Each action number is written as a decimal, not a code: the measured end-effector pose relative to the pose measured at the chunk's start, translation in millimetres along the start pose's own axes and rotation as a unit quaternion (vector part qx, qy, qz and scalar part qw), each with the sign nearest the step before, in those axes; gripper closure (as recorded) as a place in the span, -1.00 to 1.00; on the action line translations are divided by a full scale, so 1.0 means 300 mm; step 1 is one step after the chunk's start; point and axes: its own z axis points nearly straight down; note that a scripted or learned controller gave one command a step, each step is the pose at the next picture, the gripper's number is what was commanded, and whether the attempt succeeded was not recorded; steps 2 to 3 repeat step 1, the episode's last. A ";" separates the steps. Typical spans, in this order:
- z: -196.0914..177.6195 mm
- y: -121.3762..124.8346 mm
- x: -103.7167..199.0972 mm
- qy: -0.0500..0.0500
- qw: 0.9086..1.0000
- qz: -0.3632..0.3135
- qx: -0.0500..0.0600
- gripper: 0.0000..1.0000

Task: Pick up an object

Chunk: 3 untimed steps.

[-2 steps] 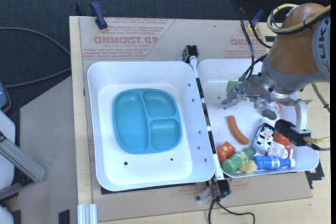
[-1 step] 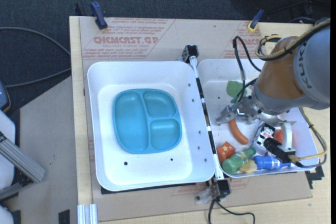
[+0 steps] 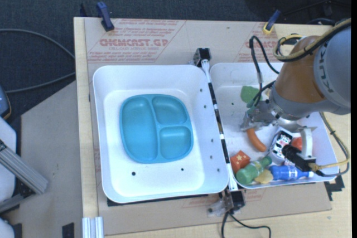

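- Blue plastic shows first at the left: a divided plate [image 3: 157,127] with three compartments lies flat in the middle of the left bin [image 3: 106,97], a shallow white tray with rounded corners.
- The left bin sits on a desk [image 3: 139,42] covered by brown board with red printing; a blue clamp [image 3: 104,15] grips the board's far edge at the left, and another clamp [image 3: 271,21] sits on the far edge to the right.
- A black hinge-like strip [image 3: 215,114] runs between the two bins, which lie side by side and touch along it.
- In the right bin [image 3: 226,76], an orange block with a white star [image 3: 240,160] lies near the front left corner, with a green rounded toy [image 3: 245,175] and a yellow piece [image 3: 263,177] just beside it.
- An orange carrot-shaped toy [image 3: 256,140] lies tilted in the bin's middle, just below the hand [image 3: 257,117].
- The hand is low over the bin, near a green object [image 3: 249,93] at the far side; whether it is apart or together cannot be told, and nothing is seen between its tips.
- A blue marker-like object [image 3: 290,175] lies along the front wall, with a red and white piece [image 3: 298,143] behind it.
- The grey arm [image 3: 318,83], with its orange band, reaches in from the right.
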 end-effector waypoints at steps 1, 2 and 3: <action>-0.302 0.089 0.184 0.000 1.000 -0.002 0.000 1.00; -0.302 0.089 0.184 0.000 1.000 -0.002 0.000 1.00; -0.302 0.089 0.184 0.000 1.000 -0.002 0.000 1.00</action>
